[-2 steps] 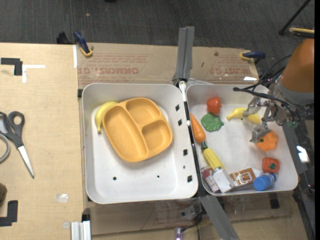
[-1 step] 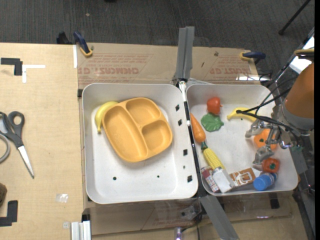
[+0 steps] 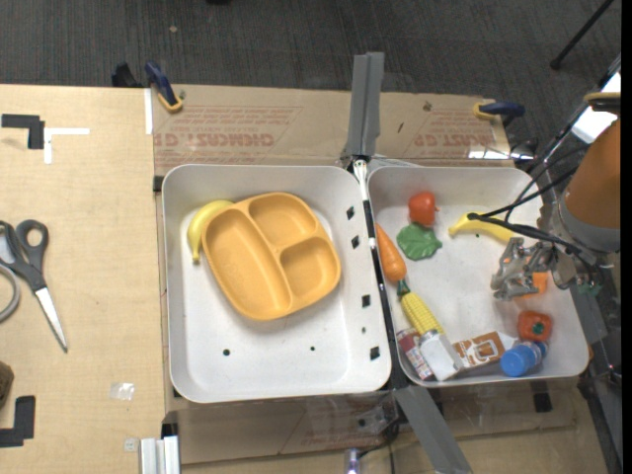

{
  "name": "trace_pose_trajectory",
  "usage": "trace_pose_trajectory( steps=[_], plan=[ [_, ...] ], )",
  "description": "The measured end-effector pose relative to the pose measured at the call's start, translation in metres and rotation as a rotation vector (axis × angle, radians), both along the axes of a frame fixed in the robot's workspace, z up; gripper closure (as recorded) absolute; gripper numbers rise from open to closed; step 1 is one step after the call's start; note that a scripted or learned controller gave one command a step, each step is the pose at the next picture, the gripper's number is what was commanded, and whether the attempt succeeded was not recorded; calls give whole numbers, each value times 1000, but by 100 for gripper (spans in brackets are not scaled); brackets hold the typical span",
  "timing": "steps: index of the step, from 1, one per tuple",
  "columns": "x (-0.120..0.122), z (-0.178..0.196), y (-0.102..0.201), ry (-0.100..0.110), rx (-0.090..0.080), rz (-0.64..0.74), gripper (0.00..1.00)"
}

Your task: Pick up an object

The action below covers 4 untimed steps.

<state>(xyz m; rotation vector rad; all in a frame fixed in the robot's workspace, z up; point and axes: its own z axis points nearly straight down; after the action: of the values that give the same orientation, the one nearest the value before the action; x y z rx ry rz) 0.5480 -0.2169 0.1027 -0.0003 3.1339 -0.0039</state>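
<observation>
Small orange object (image 3: 536,282) is seen at the right bin's (image 3: 464,176) right side, touching the pincer (image 3: 513,275); pincer state cannot be told. A miss or slip is judged possible, since contact looks off-centre.

Surface (image 3: 79,363): light wood
Cardboard sheet (image 3: 257,126): under the bins
Left bin (image 3: 197,363): touching right bin (image 3: 563,363)
Scissors (image 3: 35,275): left edge
</observation>
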Motion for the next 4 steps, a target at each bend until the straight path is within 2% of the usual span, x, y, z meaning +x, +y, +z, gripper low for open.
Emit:
trace_pose_trajectory(
  steps=[1, 2, 3, 4],
  plan=[
    [0, 0, 0, 0, 0, 0, 0],
    [2, 10, 1, -5, -2, 3, 100],
    [2, 10, 1, -5, -1, 3, 0],
    [-5, -10, -3, 4, 2, -34, 0]
  ],
)
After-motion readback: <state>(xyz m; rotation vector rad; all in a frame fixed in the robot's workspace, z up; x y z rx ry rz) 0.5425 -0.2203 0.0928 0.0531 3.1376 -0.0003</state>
